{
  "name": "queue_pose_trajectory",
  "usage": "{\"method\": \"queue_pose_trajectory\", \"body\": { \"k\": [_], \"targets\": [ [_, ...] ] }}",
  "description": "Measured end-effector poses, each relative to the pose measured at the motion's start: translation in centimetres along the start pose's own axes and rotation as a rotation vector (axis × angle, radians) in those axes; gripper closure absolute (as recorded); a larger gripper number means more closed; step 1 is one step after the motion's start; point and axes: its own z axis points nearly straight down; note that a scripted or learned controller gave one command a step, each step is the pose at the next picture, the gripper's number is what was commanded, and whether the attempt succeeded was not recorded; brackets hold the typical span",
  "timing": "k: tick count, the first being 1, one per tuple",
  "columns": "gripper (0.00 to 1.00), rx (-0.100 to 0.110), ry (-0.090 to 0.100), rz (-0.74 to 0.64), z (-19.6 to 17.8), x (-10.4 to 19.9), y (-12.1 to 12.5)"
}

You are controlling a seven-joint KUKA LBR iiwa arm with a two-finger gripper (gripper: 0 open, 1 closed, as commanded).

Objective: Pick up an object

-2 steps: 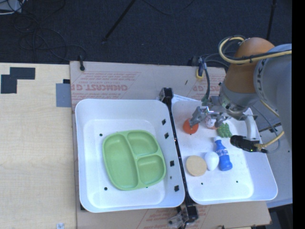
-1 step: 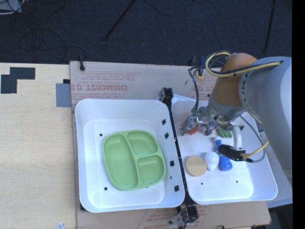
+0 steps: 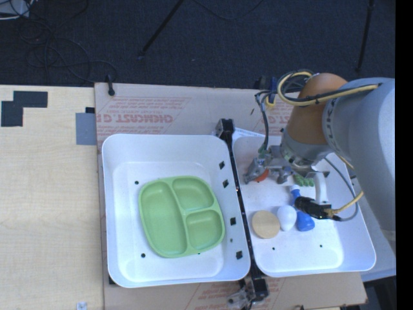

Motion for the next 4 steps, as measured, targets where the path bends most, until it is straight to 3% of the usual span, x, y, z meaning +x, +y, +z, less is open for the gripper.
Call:
{"method": "queue_pose_trajectory", "body": {
  "k": [1, 2, 4],
  "targets": [
    [1.0, 0.003, 0.0, 0.002, -0.9, -0.1, 0.0],
    [1.0, -0.007, -0.001, 0.003, -6.9, 0.0, -0.5],
    [1.0, -0.007, -0.001, 0.0, -17.5, -0.1, -0.3]
  ]
}}
